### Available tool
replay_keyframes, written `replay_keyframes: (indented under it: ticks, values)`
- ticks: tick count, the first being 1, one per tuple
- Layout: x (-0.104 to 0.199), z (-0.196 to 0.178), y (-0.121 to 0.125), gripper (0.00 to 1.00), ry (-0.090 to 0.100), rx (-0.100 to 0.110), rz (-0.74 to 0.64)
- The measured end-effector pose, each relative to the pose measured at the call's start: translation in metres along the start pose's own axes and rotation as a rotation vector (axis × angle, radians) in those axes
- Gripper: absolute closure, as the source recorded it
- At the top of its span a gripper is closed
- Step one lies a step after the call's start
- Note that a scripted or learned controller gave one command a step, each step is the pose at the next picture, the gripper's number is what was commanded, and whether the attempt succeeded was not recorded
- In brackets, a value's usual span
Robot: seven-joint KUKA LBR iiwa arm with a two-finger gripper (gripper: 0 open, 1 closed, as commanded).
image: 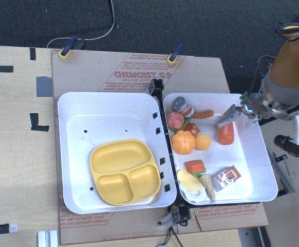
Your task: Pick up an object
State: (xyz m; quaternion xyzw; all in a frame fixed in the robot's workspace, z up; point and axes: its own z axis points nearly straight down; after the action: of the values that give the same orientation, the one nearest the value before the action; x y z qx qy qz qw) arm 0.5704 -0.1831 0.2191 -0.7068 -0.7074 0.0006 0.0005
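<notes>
The arm (pixel 285 71) is cut off by the picture's right edge, so only its orange band and wrist show. The fingers (pixel 226 118) are one grey blur, and whether they are parted cannot be told. They overlap the top of the red object (pixel 226 134) just below them, hiding its upper end; touch or a gap between them cannot be told. Further left of the fingers, the small grey-topped thing (pixel 181 105) is too small to identify. Below the fingers, the print on the small packet (pixel 227 177) is unreadable.
</notes>
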Motion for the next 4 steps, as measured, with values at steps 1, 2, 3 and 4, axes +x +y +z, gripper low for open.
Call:
replay_keyframes:
  ticks: [1,2,3,4]
  values:
    - [-0.033,0.103,0.006,0.0,0.0,0.005,0.002]
    - [-0.031,0.136,0.062,0.0,-0.001,-0.002,-0.003]
    - [-0.037,0.136,0.095,0.0,0.004,0.025,-0.008]
    - [-0.04,0.133,0.077,0.0,-0.002,-0.005,-0.001]
